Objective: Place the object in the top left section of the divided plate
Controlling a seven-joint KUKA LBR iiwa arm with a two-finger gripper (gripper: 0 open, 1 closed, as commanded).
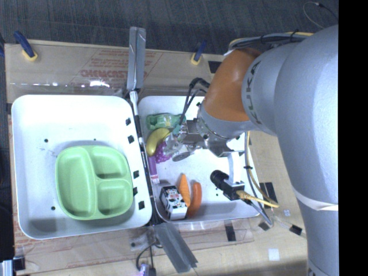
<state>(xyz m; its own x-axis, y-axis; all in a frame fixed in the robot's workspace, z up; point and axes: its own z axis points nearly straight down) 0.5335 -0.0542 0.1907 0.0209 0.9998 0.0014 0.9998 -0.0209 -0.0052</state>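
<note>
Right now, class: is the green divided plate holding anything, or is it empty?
Empty. The green divided plate lies flat in the left bin, and all three sections show bare green.

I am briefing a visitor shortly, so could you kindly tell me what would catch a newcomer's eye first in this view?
The big grey arm with its orange band dominates the right side, bent down over the right bin. Next comes the green divided plate, alone in the left bin. Then the colourful clutter in the right bin: a yellow banana by the divider and an orange carrot near the front.
</note>
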